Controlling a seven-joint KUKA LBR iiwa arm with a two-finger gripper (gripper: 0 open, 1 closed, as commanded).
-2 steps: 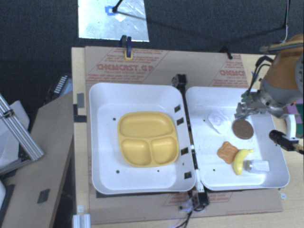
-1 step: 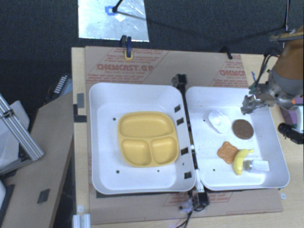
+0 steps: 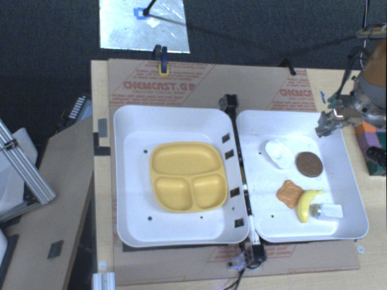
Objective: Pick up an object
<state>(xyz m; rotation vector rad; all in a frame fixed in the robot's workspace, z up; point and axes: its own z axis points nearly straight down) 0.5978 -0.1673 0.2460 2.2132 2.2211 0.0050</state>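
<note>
Jaws [image 3: 325, 125] seemingly above right bin's [image 3: 351, 180] far edge, cookie [image 3: 309, 164] nearby

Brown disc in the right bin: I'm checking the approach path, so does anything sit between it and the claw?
Nothing visible does. The claw is above the bin's far right corner, the brown disc below it.

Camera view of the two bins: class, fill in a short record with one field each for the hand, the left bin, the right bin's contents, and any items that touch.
hand: over the right bin's far right corner, nothing seen between its fingers
left bin: yellow divided tray
right bin: white object, brown disc, orange piece, banana, clear bottle
touching: banana lies against orange piece and clear bottle
</note>
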